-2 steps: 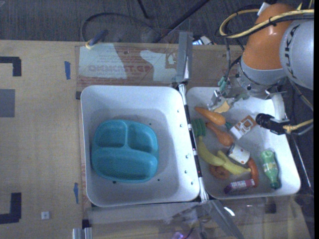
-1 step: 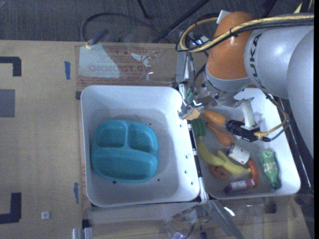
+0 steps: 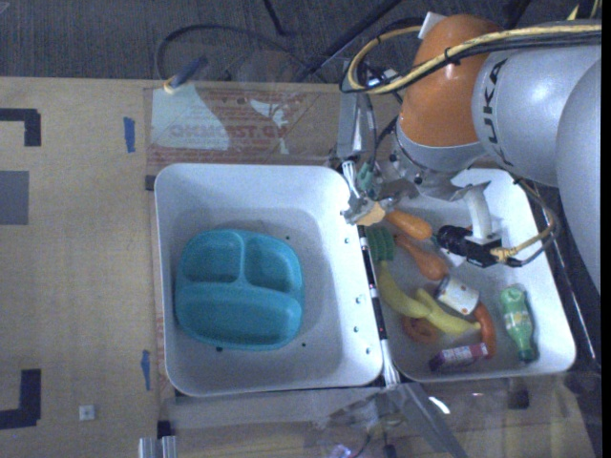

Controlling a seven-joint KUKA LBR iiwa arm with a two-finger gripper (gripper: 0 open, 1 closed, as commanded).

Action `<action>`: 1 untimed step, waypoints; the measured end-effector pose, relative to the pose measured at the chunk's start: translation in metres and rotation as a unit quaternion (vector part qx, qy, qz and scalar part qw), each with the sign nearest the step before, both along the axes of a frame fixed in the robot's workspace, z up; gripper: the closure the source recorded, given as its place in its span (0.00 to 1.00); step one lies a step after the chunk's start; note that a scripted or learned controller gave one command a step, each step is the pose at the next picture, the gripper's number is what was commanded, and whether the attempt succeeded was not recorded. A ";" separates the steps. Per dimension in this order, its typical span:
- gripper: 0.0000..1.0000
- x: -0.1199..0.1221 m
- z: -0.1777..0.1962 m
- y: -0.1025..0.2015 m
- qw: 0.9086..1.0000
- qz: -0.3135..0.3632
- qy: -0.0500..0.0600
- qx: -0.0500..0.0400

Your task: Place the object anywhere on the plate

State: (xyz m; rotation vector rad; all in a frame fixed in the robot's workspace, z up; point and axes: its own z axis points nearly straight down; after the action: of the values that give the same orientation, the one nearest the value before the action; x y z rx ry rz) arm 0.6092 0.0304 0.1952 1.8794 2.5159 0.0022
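Teal plate (image 3: pixel 239 289) lies in the left bin (image 3: pixel 181 194), well apart from my gripper (image 3: pixel 368 208), which I see hanging over the inner rim of the right bin (image 3: pixel 554 337) at its upper left corner; whether it is gripping anything I cannot tell. The carrot (image 3: pixel 410 225) lies just beside it to the right, long axis running down and right, with the banana (image 3: pixel 410 303) and bottle (image 3: pixel 516 321) further down. By my reckoning any pick must then travel left across the shared rims to reach the plate.
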 end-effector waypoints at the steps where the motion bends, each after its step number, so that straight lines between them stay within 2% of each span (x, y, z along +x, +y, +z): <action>1: 1.00 -0.016 -0.024 0.072 0.999 0.038 0.002 0.000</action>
State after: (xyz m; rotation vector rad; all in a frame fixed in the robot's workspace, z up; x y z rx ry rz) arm 0.5935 0.1025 0.1709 1.7842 2.5877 -0.0014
